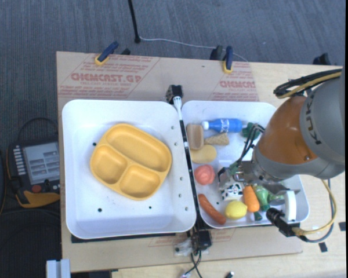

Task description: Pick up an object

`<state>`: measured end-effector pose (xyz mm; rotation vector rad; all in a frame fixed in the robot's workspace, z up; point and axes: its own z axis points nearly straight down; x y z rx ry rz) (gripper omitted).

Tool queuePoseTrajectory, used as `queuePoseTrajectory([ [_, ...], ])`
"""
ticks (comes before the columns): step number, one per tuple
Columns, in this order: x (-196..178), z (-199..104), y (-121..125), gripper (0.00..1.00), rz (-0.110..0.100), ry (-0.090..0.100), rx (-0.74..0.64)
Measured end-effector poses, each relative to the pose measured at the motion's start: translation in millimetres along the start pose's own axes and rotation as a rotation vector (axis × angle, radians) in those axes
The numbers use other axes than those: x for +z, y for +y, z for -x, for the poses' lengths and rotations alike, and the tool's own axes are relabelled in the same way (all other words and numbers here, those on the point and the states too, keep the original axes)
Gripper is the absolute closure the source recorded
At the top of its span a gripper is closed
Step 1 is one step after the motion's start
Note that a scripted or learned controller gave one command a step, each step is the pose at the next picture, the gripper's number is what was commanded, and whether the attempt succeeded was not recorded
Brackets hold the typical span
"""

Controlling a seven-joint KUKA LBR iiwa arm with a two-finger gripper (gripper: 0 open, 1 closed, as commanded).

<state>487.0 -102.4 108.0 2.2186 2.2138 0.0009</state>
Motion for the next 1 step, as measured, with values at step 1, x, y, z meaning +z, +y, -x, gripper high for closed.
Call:
queuePoseTrajectory([
  [1, -140.2, -19.1, -2.3, 1.0, -0.005, 0.003, -0.002],
])
